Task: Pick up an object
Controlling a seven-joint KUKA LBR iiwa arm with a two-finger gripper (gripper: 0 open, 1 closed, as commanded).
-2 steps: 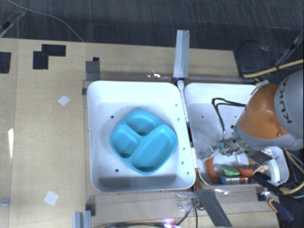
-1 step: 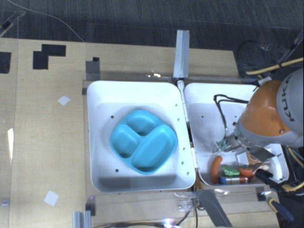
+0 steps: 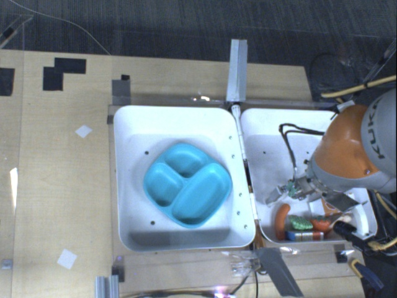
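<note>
gripper (image 3: 291, 190) low in right white bin (image 3: 267, 141) | finger state: cannot tell | orange sausage-shaped toy (image 3: 282, 219) just below fingers | risk: cluttered pile, grasp slips off

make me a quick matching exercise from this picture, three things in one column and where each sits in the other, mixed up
Things:
1. blue divided plate
2. orange sausage-shaped toy
3. gripper

Places:
A. near the front wall of the right bin
B. middle of the left bin
C. above the right bin's floor, below the orange band

Pairs: 1-B, 2-A, 3-C
</note>
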